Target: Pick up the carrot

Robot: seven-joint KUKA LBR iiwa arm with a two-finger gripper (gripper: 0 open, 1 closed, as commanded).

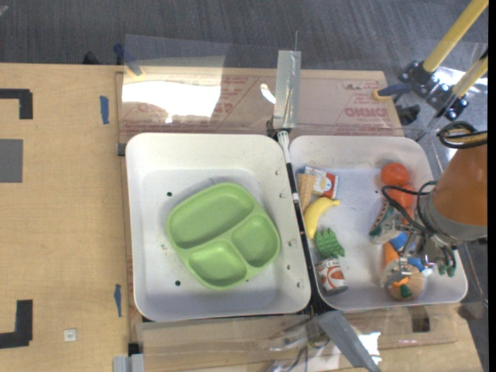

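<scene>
In the right-hand shallow white bin, the grey arm's claw hangs low over a tight heap at the bin's right side, where the orange carrot lies with its rounded end toward the far wall and its taper running down under the cabling. The chief risk is a wrong catch: a round brownish toy with an orange patch and small blue and orange pieces crowd just beside the claw, so a closing grip could take a neighbour or nudge the carrot against the bin wall. How far the claw is spread cannot be told, since wires and wrist hide it, and nothing is visibly held. A yellow toy banana, a green toy vegetable and a small can sit well apart; a green divided plate fills the left bin.
</scene>
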